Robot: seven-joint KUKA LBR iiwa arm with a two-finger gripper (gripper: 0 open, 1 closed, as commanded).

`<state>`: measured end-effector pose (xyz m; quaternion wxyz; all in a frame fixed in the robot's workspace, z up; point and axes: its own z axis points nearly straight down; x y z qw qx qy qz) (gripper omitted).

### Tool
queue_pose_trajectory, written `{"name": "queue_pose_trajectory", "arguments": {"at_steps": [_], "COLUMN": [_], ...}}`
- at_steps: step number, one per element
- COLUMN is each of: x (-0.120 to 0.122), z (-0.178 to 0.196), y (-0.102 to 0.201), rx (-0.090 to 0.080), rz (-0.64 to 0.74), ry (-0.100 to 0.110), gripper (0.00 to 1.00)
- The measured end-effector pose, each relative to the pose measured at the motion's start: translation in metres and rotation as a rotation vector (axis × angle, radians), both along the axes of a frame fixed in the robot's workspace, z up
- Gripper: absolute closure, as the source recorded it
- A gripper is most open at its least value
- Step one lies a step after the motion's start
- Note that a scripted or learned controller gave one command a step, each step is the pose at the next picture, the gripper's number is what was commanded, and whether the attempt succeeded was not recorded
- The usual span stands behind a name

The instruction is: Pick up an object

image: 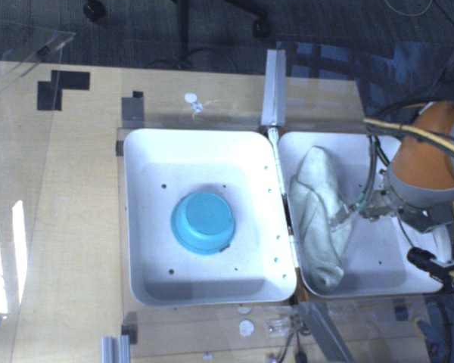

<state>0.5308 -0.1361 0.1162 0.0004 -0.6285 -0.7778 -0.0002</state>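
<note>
The arm's grey wrist with its orange band (pixel 427 161), the part raised closest to the overhead lens, is seen at the right edge; the scene is then read from the left. A pale wooden bench (pixel 68 225) is shown bearing two shallow white plastic bins set side by side. In the left bin (pixel 147 278) a round, light-blue plastic bowl (pixel 203 222) is seen overturned near the middle, well apart from the arm. In the right bin (pixel 378 278) a crumpled off-white cloth (pixel 321 218) is laid lengthwise against the left wall. The two-finger gripper (pixel 357 205) is held low at the cloth's right edge, touching it or just beside it; whether it is wide, narrow or closed on fabric cannot be told, as the tip is small and blurred. The cloth is judged the likely target. For a sound pick, a raised fold should be taken rather than a flat hem, the tip should be set deep enough to gather fabric, and the lift should be made straight up, clear of the dividing wall.
</note>
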Motion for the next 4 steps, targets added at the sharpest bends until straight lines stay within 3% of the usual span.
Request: {"name": "queue_pose_trajectory", "arguments": {"at_steps": [1,2,3,4], "x": [0.039,0.041,0.060,0.079], "z": [-0.026,-0.014,0.079,0.068], "y": [0.008,0.009,0.096,0.123], "rx": [-0.002,-0.002,0.000,-0.002], "rz": [0.045,0.047,0.090,0.107], "ry": [-0.013,-0.020,-0.005,-0.004], "gripper": [0.00,1.00,1.00,1.00]}}
